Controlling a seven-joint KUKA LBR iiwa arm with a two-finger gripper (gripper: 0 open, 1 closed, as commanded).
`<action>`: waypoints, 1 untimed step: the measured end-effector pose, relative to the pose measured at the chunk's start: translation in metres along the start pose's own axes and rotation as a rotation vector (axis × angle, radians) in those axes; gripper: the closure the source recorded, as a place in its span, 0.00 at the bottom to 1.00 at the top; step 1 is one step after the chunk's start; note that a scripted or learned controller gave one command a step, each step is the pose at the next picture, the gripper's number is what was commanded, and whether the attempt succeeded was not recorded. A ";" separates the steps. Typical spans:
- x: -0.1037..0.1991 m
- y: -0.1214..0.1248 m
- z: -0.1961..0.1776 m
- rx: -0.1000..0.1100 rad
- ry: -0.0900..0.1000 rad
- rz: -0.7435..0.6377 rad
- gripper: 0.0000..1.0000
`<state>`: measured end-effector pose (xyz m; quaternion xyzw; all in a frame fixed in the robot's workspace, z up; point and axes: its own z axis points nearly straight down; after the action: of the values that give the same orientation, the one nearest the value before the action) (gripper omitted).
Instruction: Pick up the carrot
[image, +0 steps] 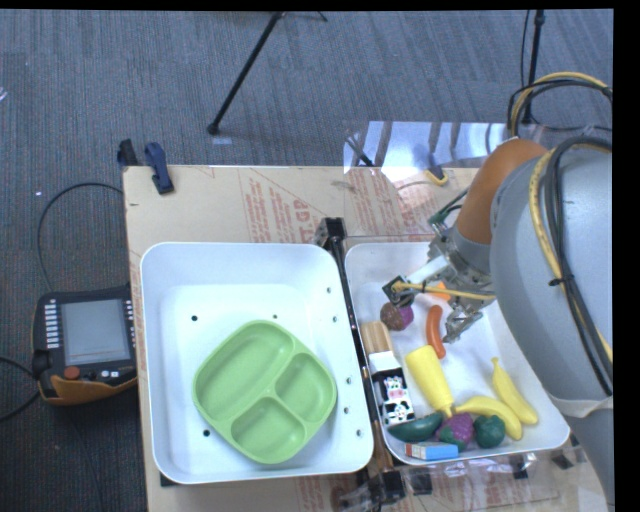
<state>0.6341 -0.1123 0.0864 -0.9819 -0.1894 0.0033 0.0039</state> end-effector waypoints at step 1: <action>0.000 -0.002 -0.009 0.007 -0.008 -0.010 1.00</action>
<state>0.6333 -0.1105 0.0950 -0.9809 -0.1944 0.0079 0.0067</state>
